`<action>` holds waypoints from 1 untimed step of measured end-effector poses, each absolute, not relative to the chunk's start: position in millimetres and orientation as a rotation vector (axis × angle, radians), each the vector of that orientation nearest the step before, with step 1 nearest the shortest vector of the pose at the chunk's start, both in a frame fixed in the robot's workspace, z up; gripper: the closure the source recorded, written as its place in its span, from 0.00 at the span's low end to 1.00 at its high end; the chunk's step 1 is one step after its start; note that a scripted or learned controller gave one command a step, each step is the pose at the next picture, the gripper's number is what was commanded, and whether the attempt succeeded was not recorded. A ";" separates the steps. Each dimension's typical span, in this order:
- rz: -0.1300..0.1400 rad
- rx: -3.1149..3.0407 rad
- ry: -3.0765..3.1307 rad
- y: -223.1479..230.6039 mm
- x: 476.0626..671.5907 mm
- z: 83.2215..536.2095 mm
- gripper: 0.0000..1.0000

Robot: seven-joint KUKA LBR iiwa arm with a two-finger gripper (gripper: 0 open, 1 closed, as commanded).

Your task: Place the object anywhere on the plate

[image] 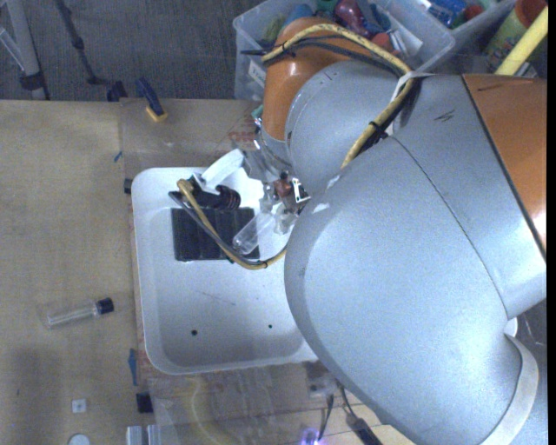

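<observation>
Gripper (248,230) low over black plate (195,236) in white bin (217,339); arm blocks view, grip state can't tell.

A single fixed camera is looking down on the counter (61,217) from above, at a slant rather than straight overhead. It is sitting close to the arm (408,252), whose grey bulk is reaching in from the right and taking up most of the right half of the frame. One white bin (165,348) is lying near the middle of the view, partly covered by the arm. At the top edge the view is taking in a clear box of clutter (365,26) beyond the counter.
</observation>
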State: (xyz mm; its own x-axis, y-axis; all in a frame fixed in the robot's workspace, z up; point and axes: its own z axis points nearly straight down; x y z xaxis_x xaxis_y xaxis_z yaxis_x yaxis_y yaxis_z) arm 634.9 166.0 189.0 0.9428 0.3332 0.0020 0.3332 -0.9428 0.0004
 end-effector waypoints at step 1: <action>0.009 2.927 1.140 225.5 636.0 97.3 1.00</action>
